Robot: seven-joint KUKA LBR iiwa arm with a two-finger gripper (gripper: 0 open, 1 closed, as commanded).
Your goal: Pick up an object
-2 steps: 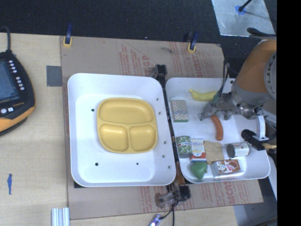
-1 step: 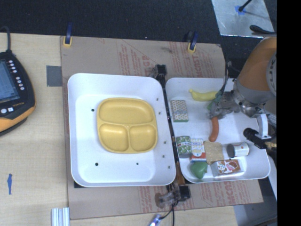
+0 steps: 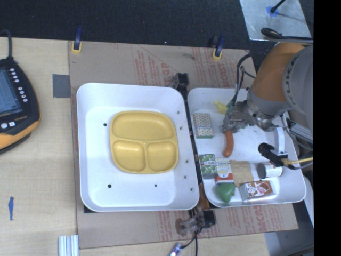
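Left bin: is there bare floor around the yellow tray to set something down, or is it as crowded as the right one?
The left bin has bare white floor all around the yellow divided tray, widest along its near edge. The right bin is crowded: hot dog, patterned packet, green item and boxes near the tool.
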